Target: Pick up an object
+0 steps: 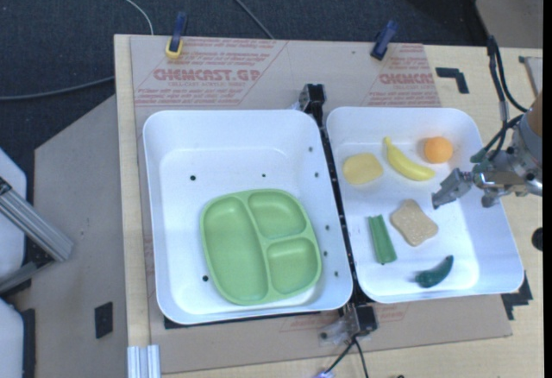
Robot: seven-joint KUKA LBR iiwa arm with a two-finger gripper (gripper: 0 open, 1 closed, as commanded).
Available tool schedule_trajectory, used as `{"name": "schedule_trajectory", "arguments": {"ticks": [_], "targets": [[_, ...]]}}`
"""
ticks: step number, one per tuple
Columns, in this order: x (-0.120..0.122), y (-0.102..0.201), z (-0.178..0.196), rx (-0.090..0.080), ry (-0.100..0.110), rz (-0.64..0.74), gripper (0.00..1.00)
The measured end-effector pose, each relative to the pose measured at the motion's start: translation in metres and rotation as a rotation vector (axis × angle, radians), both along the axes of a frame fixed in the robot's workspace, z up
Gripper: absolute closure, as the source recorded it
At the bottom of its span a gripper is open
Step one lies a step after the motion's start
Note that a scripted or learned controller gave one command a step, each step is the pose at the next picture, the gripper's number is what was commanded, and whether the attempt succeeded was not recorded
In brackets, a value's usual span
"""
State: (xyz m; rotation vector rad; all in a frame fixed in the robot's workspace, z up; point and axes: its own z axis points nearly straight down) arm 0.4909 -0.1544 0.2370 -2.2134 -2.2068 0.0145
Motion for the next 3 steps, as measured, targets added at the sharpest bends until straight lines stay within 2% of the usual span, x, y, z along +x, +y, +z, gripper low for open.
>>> {"name": "schedule_trajectory", "arguments": {"ticks": [1,2,3], "targets": [[0.002,0.000,0.005,-0.002,-0.010,0.003,0.00],[-0.002,0.004,-0.062,0.001,-0.003,0.003,0.00],[-0.004,0.001,-0.107,-0.001,-0.008,0.002,0.00]]}}
